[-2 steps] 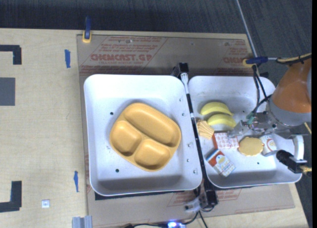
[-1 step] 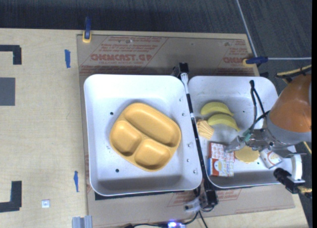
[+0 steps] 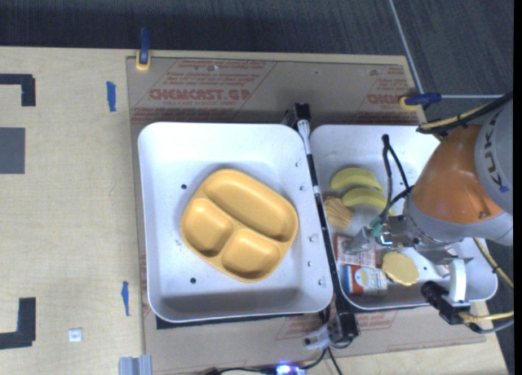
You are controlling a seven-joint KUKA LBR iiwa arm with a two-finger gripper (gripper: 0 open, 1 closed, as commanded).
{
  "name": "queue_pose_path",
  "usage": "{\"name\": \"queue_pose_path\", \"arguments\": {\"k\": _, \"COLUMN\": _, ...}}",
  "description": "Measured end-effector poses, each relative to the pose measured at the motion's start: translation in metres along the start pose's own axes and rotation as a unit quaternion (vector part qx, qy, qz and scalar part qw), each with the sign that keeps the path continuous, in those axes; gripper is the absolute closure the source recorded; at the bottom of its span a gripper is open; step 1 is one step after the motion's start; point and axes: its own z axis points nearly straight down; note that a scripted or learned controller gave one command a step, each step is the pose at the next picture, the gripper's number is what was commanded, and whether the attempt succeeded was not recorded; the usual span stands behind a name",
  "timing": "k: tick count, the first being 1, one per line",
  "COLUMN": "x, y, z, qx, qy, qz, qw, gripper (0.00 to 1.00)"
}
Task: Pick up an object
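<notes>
Your gripper sits low in the right bin, under the orange wrist band, which blocks most of it. Can't tell its grip state from this angle, and nothing is visibly clamped, so I'd call the pick not done yet; arm looks to be at the reach or grasp stage.

Candidates are packed around it: round tan object just beside it toward the bin's near edge, a red and white packet in the near-left corner, two yellow bananas along the left wall toward the far side. All resting in the bin; still left is the grip and the lift.

Left bin holds one big yellow three-compartment tray, centred, untouched.

Bins sit on a cardboard sheet on a light wood bench, blue tape marks along it. Dark floor beyond the far edge.
</notes>
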Motion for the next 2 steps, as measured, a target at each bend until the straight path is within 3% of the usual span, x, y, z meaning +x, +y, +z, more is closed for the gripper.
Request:
{"name": "queue_pose_path", "arguments": {"k": 1, "x": 0.003, "y": 0.0027, "z": -0.0112, "qx": -0.002, "qy": 0.003, "qz": -0.001, "qw": 1.0, "gripper": 1.0}}
{"name": "queue_pose_path", "arguments": {"k": 2, "x": 0.0026, "y": 0.0027, "z": -0.0113, "qx": -0.002, "qy": 0.003, "qz": -0.001, "qw": 1.0, "gripper": 0.0}}
